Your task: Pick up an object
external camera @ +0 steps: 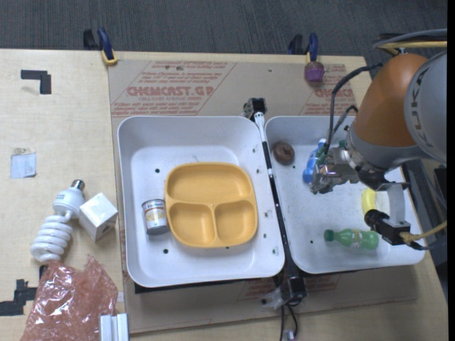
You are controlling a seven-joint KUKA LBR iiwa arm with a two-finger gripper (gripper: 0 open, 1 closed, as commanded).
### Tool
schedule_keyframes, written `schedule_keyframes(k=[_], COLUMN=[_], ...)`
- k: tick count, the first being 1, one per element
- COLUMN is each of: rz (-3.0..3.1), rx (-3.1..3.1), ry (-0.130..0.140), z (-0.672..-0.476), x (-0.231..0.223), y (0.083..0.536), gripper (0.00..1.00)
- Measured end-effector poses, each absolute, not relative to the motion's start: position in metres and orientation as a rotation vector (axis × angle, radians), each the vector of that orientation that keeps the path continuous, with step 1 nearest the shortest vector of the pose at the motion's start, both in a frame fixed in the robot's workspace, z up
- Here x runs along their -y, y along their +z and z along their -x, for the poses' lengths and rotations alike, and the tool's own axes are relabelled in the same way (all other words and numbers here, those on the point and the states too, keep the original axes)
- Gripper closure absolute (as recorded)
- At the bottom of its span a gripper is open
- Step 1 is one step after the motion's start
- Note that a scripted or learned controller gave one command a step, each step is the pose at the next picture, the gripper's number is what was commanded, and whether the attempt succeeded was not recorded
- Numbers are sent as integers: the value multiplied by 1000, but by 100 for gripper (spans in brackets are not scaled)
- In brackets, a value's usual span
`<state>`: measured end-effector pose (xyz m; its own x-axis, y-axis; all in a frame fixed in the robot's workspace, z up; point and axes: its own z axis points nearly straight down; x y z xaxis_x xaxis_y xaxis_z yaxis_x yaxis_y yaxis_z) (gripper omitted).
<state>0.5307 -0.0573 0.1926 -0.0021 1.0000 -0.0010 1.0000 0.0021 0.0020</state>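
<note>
A: Candidate for the pick: the blue object [311,168] in the right bin [298,251], upper middle, touching or just under the gripper [325,177]. Too small and too covered to name. It looks like hard plastic, so my guess is light, stiff and somewhat slick.

B: Claw state?

A: Cannot tell. The metal tip sits right against the blue object, but how wide the claw stands is not resolved, and nothing is clearly held in it.

B: Other options in that bin?

A: 3. A green bottle [352,239] lying on its side near the front wall: probably light, smooth, prone to roll, so best taken across the body. A yellow item [368,200] partly under the arm. A small brown round thing [284,153] near the dividing wall.

B: Left bin [135,190]?

A: A yellow 3-compartment tray [211,204], wide and shallow, awkward for 2 fingers. A small can [154,216] just beside its left edge, label unreadable.

B: Any legible writing?

A: Red print on the board [174,84] behind the bins, apparently "CHEMCAST". On the arm, "KUKA" is partly visible. Off-bin: a spiral bulb [57,227], a white cube [98,215], a crumpled pink bag [67,300].
</note>
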Motion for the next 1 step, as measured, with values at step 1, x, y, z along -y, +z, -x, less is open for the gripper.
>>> schedule_keyframes(k=[1], rz=[-2218], rx=[-2222], ry=[1], z=[-531], x=[57], y=[193], gripper=[0])
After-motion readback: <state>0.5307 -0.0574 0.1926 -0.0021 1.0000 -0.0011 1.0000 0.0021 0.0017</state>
